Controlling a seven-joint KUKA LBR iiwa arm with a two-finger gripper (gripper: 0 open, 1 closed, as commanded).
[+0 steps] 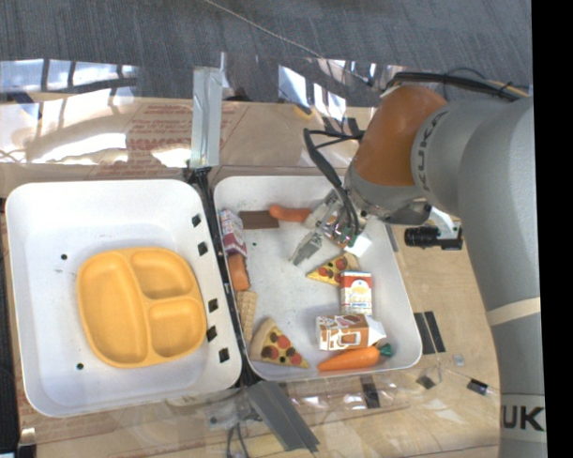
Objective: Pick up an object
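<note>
Camera view looks down at a slant on two white bins sitting side by side on the table (105, 136). Left bin (42, 213) has a yellow plate (139, 305) in it, the kind with three sections, lying flat more or less in the middle.

Right bin (289, 298) is where all the toy food is. Along its left wall there's a small packet (233, 232) with red print, and just below it a sausage (239, 273) and then a cone (247, 312), roughly in a line. Near the front left sits a pizza slice (276, 345). At the back there's a brown bar (255, 219) with a hot dog (292, 214) just to its right.

Gripper (312, 243) comes in from the right and hangs over the middle of that bin, pointing down and left. Fingers (303, 250) look spread a bit with nothing between them, though it's kinda hard to be sure at this angle. Just right of the tips is a second, smaller pizza wedge (332, 270), close but apart. Right of that is a juice box (357, 291), then a milk carton (344, 331) lying below it, and a carrot (352, 359) along the front wall.
</note>
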